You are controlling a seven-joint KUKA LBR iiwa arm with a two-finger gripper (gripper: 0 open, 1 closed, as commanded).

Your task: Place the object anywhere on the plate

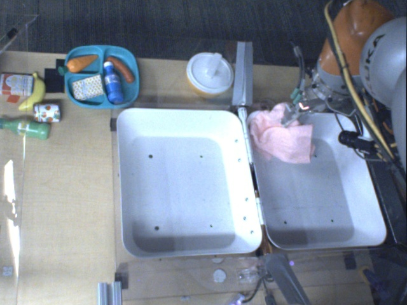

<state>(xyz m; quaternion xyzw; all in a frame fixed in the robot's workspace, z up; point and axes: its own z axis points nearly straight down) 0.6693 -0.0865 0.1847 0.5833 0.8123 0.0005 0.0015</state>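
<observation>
A crumpled pink cloth (282,138) lies in the far left corner of the right bin (324,227), against the wall shared with the left bin. My gripper (295,115) is down at the cloth's far right edge, touching or just above the fabric. The arm's orange band (350,30) and grey wrist rise behind it at the top right. A blue divided plate (102,75) sits on the bench at the far left, outside the bins; it holds an orange carrot-like toy, a blue bottle and other small items.
The left bin (181,183) sits beside the right one. A white lidded cup (210,74) stands behind it. A banana, a small can and a green bottle (25,128) lie at the bench's left edge. Cables hang along the arm on the right.
</observation>
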